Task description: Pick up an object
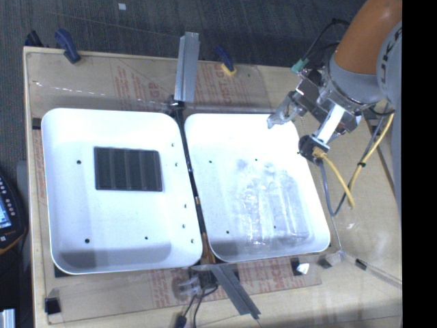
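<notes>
the arm [372, 60] is seen reaching in from the upper right of the view and is angled downward and to the left. its orange band [365, 26] is shown uppermost, and the grey wrist [345, 91] is set just below that band. the gripper [280, 119] is carried at the arm's far end, to the left of the wrist and slightly lower. it is tilted, with its tip pointed toward the lower left

Clear wrapped thing [271, 207], contents indistinct
</notes>
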Tool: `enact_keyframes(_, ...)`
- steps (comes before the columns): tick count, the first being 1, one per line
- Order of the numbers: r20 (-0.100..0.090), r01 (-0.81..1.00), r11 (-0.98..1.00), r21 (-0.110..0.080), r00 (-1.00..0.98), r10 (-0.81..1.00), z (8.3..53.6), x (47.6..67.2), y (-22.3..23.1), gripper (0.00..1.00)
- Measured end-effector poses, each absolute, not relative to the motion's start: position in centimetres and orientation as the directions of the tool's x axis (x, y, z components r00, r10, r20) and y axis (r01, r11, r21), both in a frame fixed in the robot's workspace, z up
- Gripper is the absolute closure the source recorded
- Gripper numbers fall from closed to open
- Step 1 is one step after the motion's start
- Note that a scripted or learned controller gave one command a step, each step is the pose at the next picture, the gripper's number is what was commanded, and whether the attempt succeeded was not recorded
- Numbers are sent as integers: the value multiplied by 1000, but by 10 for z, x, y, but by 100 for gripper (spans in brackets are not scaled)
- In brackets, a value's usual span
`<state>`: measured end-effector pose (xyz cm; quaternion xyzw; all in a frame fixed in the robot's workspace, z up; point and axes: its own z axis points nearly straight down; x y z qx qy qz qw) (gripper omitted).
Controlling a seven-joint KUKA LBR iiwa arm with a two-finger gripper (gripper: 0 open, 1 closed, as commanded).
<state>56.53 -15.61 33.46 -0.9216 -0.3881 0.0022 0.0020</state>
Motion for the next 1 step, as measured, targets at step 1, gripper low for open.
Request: enact_keyframes(1,-3,774,-633,-6,633,774,297,571,-176,0)
